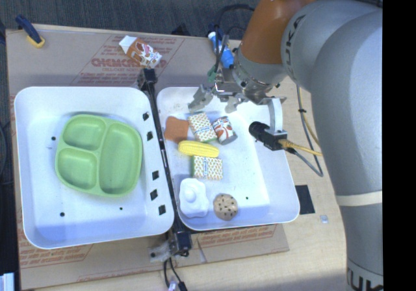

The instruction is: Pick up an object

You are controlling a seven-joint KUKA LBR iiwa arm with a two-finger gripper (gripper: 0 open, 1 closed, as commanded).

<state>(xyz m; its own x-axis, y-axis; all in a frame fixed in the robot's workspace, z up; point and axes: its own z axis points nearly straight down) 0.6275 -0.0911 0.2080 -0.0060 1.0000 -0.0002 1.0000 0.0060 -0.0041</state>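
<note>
A green divided plate (99, 154) lies in the left bin (39, 218), near its centre. At twelve o'clock from that bin, a small snack packet (142, 53) rests on the cardboard. In the right bin (276, 195), an orange block (175, 128) sits at nine o'clock of the cluster, a patterned box (202, 126) and a red-and-white carton (223, 130) just beside it. Below them lie a corn cob (198, 149), a second patterned box (208, 167), a white bottle (193, 197) and a cookie (225, 206) at six o'clock. The gripper (218, 96) hovers at the bin's twelve o'clock edge, fingers apart, nothing between them
</note>
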